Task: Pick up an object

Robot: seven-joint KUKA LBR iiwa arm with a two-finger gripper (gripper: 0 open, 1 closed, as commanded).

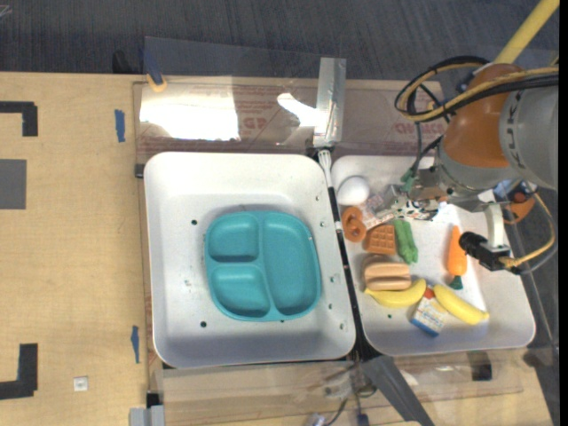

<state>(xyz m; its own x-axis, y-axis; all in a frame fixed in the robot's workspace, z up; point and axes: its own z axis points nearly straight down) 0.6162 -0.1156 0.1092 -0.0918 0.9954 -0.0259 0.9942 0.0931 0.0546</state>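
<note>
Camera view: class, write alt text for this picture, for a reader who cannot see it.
A grey and orange robot arm's gripper hovers over the right white bin, which holds toy food: an egg, a waffle, a hot dog, two bananas, a carrot. The left bin holds a teal divided plate.

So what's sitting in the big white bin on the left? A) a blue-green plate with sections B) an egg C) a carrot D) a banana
A: the teal divided plastic plate lies in the left white bin; the toy foods sit in the right white bin.
</note>
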